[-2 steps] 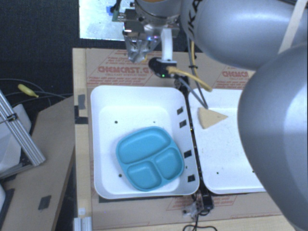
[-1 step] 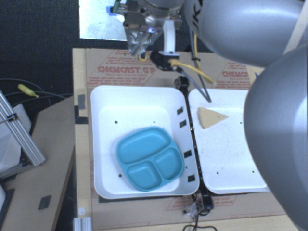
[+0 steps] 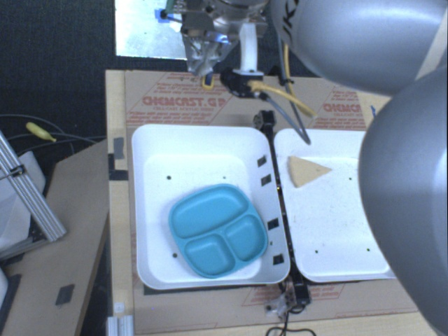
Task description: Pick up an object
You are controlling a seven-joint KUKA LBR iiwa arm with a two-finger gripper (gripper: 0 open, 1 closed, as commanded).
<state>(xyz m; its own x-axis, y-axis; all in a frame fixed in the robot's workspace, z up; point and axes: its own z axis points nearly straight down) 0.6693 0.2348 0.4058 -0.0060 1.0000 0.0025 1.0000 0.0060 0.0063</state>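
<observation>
A blue divided plate lies flat in the left bin, toward its front right. In the right bin a tan triangular piece rests near the back left corner. My gripper hangs high above the bench, over the cardboard behind the left bin and well away from both objects. It looks blurred and close to the camera. A small yellow bit shows just under its tip; I cannot tell what that is.
The arm's grey body covers the right bin's far right side. Printed cardboard lies under and behind the bins. A black divider with clips runs between the bins. Metal rails stand at the left.
</observation>
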